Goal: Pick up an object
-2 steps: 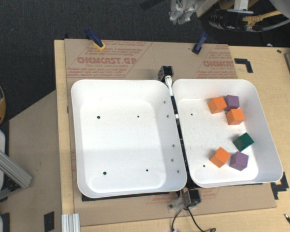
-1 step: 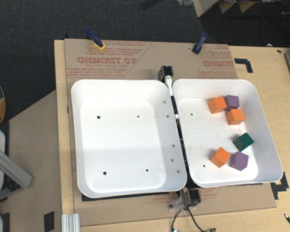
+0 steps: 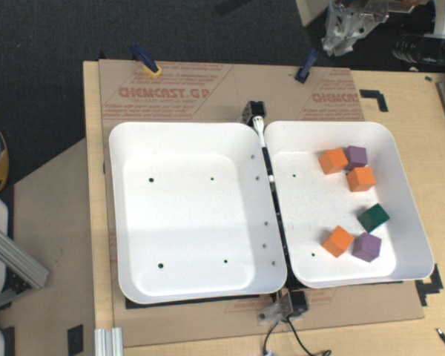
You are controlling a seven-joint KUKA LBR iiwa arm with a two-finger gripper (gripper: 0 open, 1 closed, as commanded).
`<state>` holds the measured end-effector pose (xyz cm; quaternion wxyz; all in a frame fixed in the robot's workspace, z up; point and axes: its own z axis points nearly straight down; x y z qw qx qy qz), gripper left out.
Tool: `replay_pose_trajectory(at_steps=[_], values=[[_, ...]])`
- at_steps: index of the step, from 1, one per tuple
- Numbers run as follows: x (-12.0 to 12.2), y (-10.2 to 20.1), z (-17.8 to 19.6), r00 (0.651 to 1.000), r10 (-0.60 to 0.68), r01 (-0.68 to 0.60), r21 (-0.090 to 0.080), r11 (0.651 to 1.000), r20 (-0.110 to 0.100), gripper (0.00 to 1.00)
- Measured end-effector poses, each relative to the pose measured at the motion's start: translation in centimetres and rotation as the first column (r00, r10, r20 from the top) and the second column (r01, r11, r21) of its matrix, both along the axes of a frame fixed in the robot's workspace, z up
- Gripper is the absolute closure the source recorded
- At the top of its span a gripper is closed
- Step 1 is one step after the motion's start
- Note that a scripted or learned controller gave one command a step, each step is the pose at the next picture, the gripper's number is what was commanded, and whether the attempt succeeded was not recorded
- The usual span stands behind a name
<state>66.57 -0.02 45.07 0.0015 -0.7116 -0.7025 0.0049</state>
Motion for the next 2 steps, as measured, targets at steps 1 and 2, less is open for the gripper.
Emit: replay_pose_trajectory(at_steps=[1,2], values=[[-0.1,1.2,9.1,1.0,0.015,-0.015,0.004,1.0,0.022,1.0],[0.0,-1.9,-1.3,1.0,0.009,-0.009,0.003,1.0,-0.001,1.0]])
